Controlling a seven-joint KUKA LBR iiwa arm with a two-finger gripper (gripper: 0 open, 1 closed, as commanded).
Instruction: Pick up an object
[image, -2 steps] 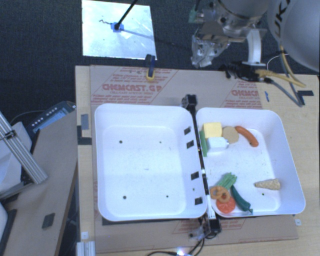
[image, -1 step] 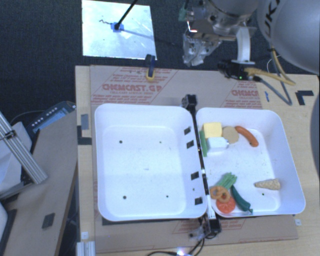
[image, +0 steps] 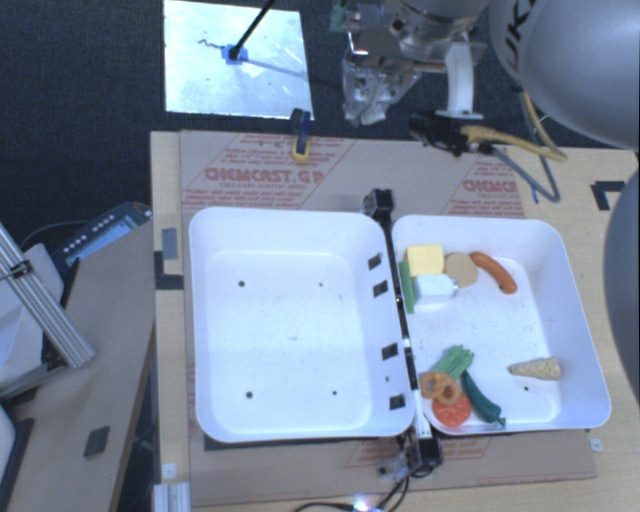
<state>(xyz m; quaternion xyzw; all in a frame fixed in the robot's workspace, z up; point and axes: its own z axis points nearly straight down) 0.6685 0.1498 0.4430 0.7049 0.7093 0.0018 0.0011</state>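
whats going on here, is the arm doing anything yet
Not yet. The arm's end effector hangs high above the far edge of the bench, away from both bins, with nothing between its fingers. Its task is to pick something up. All the items lie in the right bin: a yellow block, a sausage, a green pepper, a tomato slice and a cone.

We count two white bins, the left bin (image: 290, 420) and the right bin (image: 560, 255); in the right one: one yellow block (image: 424, 260), one white block (image: 436, 287), one tan disc (image: 461, 268), one sausage (image: 494, 272), one cone-shaped piece (image: 536, 369), one tomato slice (image: 452, 411), one dark green vegetable (image: 482, 397)
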